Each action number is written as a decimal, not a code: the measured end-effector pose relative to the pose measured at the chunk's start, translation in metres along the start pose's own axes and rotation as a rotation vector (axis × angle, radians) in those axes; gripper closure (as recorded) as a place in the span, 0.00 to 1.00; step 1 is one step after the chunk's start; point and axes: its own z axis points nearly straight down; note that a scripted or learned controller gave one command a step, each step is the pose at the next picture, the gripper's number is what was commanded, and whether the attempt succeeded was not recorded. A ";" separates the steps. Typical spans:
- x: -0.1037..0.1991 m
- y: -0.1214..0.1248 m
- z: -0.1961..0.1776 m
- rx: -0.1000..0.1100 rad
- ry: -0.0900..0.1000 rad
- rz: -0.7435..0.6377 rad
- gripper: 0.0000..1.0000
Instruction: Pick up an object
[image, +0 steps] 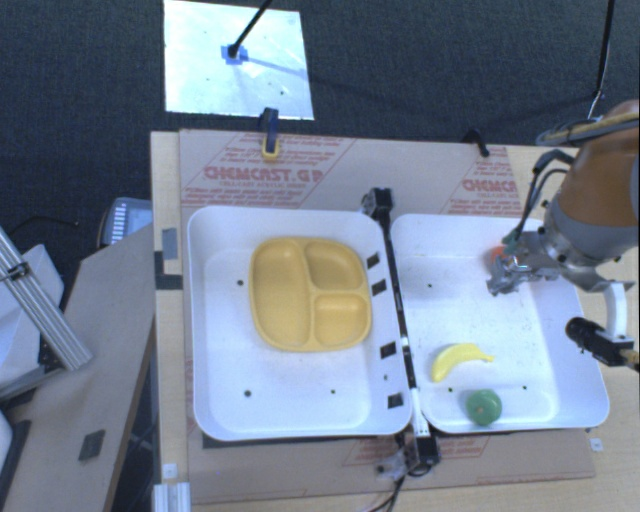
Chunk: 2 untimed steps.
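Yellow plastic fills the left bin (215, 400): a divided tray (306, 293) lying flat at its centre. In the right bin (580, 400), a toy banana (458, 360) and a green ball (484, 406) lie near the front wall (likely loose pickable targets). The gripper (503, 268) hovers well behind them, apart from both; whether its fingers are spread, I cannot tell.

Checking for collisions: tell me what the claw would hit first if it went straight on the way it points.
Probably the bare floor of the right bin; the claw points down-left, well short of the banana. Depth is unclear.
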 end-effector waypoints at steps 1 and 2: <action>0.055 0.003 -0.011 0.000 0.001 -0.002 1.00; 0.105 0.013 -0.002 0.001 0.001 -0.001 1.00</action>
